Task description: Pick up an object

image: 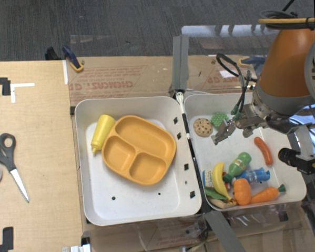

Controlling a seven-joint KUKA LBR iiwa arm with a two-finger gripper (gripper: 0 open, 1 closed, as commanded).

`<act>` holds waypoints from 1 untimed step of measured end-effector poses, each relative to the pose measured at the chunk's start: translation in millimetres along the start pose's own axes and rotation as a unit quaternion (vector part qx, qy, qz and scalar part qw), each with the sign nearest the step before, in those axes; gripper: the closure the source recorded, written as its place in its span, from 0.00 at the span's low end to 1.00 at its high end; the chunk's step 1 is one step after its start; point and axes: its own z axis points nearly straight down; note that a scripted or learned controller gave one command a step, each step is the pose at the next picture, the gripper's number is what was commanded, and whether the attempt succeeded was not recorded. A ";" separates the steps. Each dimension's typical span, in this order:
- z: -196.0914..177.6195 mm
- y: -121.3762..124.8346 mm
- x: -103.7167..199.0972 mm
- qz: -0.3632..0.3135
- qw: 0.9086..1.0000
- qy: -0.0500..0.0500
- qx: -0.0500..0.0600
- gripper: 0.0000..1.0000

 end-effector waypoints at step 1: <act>78.8 132.5 -77.4 0.122 0.993 0.000 0.000 0.00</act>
